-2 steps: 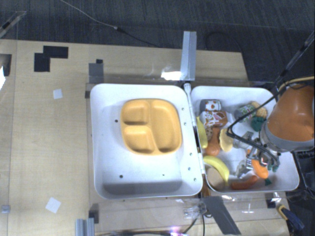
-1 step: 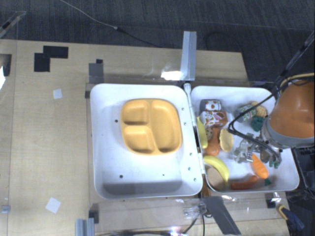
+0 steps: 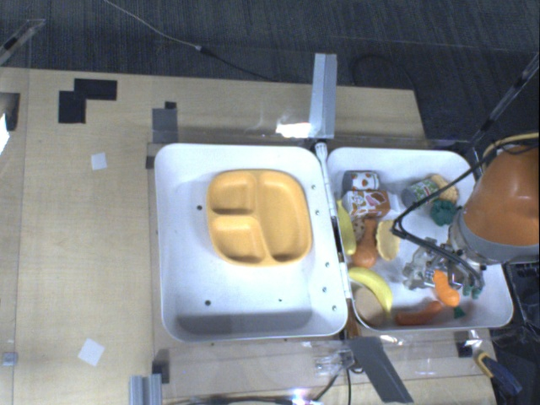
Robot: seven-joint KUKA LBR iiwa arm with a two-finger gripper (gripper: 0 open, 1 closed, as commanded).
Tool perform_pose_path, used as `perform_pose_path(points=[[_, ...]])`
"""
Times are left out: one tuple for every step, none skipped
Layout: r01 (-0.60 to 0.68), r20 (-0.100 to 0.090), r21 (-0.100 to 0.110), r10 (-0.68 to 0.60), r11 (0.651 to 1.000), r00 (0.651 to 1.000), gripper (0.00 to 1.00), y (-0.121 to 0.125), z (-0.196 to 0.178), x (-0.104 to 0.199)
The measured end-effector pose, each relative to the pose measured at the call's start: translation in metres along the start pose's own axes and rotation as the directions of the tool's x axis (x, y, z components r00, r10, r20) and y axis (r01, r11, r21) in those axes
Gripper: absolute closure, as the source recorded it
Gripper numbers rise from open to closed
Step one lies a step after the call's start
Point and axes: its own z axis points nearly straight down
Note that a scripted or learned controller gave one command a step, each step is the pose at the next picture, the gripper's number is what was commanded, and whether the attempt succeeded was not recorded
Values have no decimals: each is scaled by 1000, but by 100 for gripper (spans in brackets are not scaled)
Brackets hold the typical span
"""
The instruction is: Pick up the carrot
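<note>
The carrot (image 3: 445,291) lies in the right bin (image 3: 498,310), low in its near right corner, close to the front rim and just above a reddish sausage-shaped item (image 3: 419,314) that runs along that front edge. The end effector (image 3: 440,270) sits directly over the carrot, its metal parts overlapping the orange body; the view here is cluttered, so it is not clear whether it is spread or pressed together, nor whether the carrot is actually pinched. The arm (image 3: 504,199) covers much of the bin's right side, leaving little open room there. A banana (image 3: 373,287) lies near the front left of the same bin, with a lemon slice (image 3: 386,240) above it, and printed packets (image 3: 364,194) toward the far rim. The left bin (image 3: 181,251) holds a yellow divided plate (image 3: 257,216) set toward its far half, with bare white floor all round it, widest along the front edge. The bench (image 3: 76,251) to the left lies open.
</note>
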Motion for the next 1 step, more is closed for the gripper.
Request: perform_pose_path(points=[[244, 6, 1, -244, 970, 970, 100, 28, -70, 7]])
